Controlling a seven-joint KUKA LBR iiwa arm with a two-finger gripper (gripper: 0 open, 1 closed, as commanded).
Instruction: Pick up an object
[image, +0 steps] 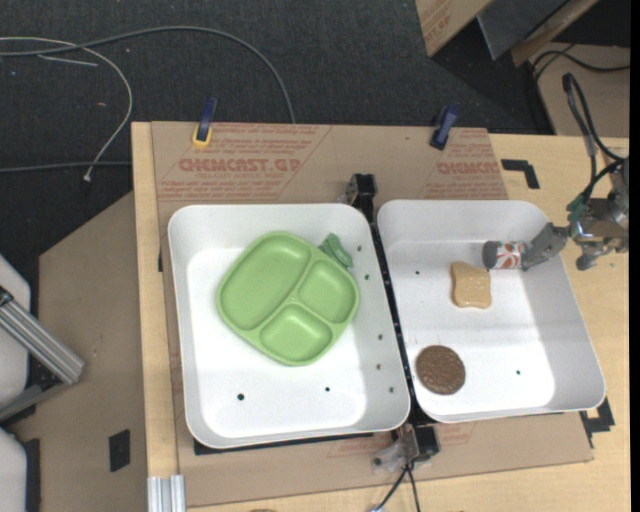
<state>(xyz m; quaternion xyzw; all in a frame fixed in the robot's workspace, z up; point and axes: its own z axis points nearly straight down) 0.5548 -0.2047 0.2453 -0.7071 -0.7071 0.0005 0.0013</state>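
Note:
The right bin (560, 330) holds three things. A tan slice of toast (471, 285) lies near the middle, and a round brown cookie (440, 369) sits toward the front left. A small red and white can (504, 256) lies on its side at the back. My gripper (545, 244) reaches in over the right bin's far right rim, its tip just right of the can and close to touching it. Nothing shows in its grasp.
The left bin (210, 380) carries a green divided plate (288, 297) with a small green object (337, 250) at its back right edge. Black clips (361, 187) join the bins at the back. Cables (590, 130) hang at the far right.

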